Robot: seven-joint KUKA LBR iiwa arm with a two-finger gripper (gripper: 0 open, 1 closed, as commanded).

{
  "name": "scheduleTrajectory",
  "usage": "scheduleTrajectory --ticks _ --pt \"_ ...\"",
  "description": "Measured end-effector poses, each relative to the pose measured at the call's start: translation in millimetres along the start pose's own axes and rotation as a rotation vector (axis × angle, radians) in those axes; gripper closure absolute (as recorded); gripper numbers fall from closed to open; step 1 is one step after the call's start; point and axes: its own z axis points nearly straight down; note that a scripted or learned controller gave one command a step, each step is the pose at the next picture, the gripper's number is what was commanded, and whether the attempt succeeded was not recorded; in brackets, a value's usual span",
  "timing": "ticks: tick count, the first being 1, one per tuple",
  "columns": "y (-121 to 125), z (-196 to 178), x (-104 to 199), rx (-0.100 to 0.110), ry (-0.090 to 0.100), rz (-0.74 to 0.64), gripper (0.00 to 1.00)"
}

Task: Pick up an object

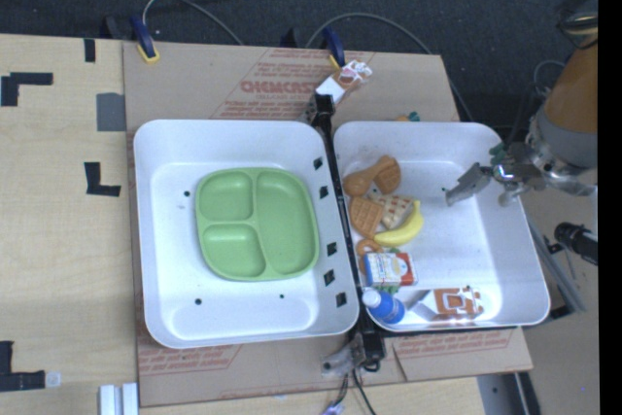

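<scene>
Gripper (465, 191) hangs over the right bin (505, 238), jaws spread and grasping nothing. The banana (403, 228) sits jammed against the waffle (374, 209); a descent there risks pinching both or slipping.

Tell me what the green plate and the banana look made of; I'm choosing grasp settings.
The green plate looks like moulded plastic: uniform pale green, matte, with smooth rounded compartment ridges. The banana seems a plastic toy: even yellow, slightly glossy, unblemished, though real fruit can't be ruled out.
</scene>
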Motion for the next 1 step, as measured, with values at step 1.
scheduleTrajectory --ticks 1 --pt "15.1 126.6 41.7 -0.004 0.001 -0.002 0.00"
